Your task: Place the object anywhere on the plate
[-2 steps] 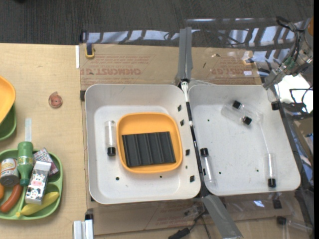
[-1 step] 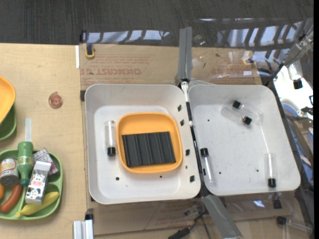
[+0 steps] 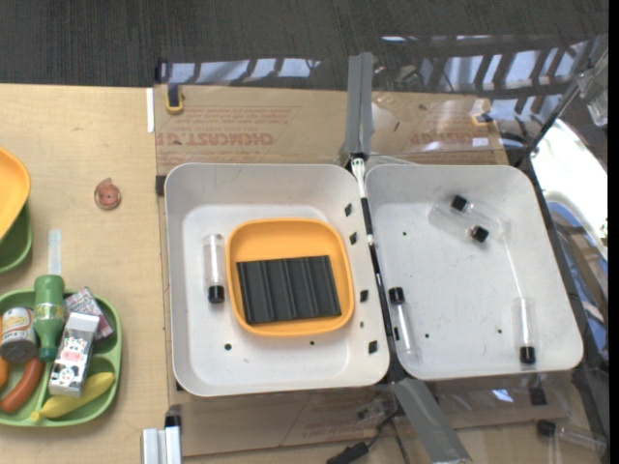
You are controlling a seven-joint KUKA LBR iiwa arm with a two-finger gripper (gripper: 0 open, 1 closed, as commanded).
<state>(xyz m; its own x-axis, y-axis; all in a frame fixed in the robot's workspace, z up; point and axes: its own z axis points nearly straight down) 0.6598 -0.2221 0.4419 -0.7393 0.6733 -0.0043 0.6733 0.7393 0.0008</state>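
An orange square plate [image 3: 287, 236] lies in the middle of the left white bin [image 3: 184, 346]. A dark grey ribbed slab [image 3: 288, 289] rests flat on the plate and covers most of its front half. Just left of the plate, on the bin floor, lies a clear tube with a black cap [image 3: 213, 271].
The right white bin [image 3: 551, 259] holds several clear tubes with black caps: two near the back [image 3: 466, 217], one at the front right [image 3: 523, 333], one along the left wall [image 3: 397, 319]. A green tray of toy food [image 3: 102, 390] and an orange bowl [image 3: 10, 196] sit on the wooden table to the left.
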